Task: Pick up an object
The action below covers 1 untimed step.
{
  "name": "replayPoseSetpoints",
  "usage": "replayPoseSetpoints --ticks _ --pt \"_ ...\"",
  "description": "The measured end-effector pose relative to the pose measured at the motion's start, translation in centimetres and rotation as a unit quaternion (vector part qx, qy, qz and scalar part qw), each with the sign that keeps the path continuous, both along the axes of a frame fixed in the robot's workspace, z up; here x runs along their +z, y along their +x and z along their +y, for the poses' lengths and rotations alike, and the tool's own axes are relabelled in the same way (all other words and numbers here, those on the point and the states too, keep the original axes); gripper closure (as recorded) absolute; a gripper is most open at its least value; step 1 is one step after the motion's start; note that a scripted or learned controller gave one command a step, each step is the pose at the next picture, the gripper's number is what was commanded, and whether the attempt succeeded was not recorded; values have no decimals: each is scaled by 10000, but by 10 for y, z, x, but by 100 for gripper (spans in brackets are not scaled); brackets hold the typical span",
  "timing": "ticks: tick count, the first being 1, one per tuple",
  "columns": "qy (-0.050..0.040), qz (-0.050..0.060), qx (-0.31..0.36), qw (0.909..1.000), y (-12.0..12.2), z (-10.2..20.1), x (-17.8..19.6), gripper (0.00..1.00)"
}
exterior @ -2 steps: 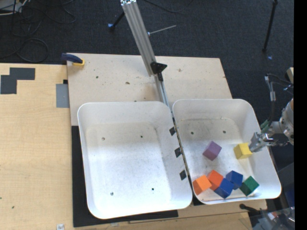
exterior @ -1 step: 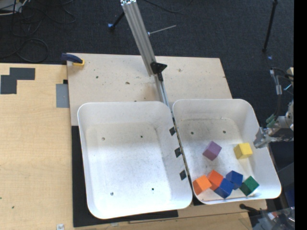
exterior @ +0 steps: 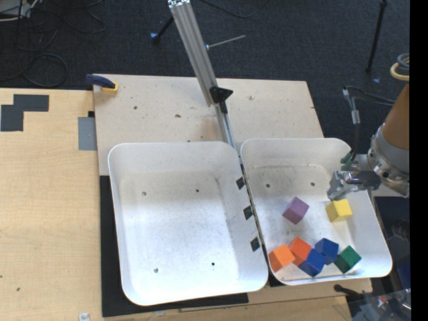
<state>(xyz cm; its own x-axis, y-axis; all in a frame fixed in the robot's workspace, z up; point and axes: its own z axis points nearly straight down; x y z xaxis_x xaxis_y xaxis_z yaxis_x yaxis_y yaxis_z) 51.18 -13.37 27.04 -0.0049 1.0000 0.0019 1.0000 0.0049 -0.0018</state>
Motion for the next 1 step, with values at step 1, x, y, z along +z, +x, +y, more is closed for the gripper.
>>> replayPoseSetpoints --ticks 1 --pt "0 1 -4 10000 9 46 1 100"
